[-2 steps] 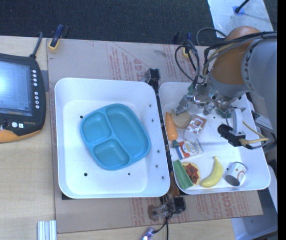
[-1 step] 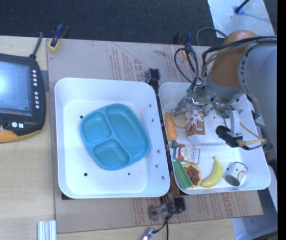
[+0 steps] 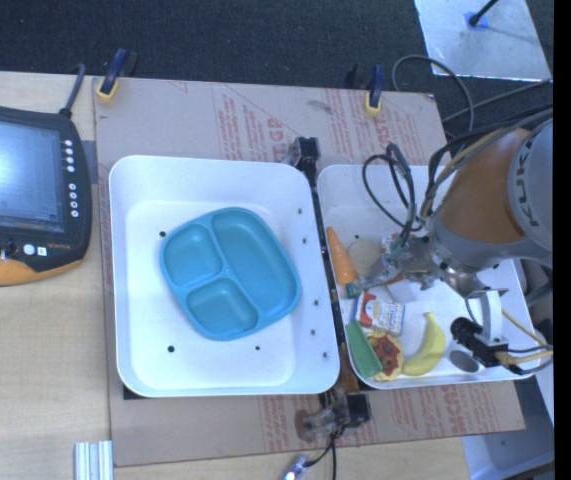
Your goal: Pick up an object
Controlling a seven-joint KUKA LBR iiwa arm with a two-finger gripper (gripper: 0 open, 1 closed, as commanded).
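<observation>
White plastic walls frame my working room: the left bin (image 3: 135,268) holds a blue divided plate (image 3: 228,271) near its middle, with bare floor all round it, while the right bin (image 3: 350,193) is crowded along its near and left edges. The two bins meet at a dark seam with little gap between their rims. Brown cardboard (image 3: 255,118) lies under both, held by two clips at the far edge, and a teach pendant (image 3: 20,203) rests on the bench well to the left.

I see the arm (image 3: 485,203) coming in from the right, its orange band above the grey wrist, bent down over the right bin with black cables looping over the far half. The gripper (image 3: 405,263) sits low near the bin's middle, just right of the carrot; I cannot tell how it stands, since the wrist and cables cover that part.

The candidates lie in the right bin. An orange carrot (image 3: 341,258) lies along the left wall, pointing away from me. Nearer, a small white-and-red packet (image 3: 380,315) lies flat, a yellow banana (image 3: 427,348) curves by the near rim, and a green and red-yellow item (image 3: 375,353) sits in the near-left corner, touching the packet's lower edge.
</observation>
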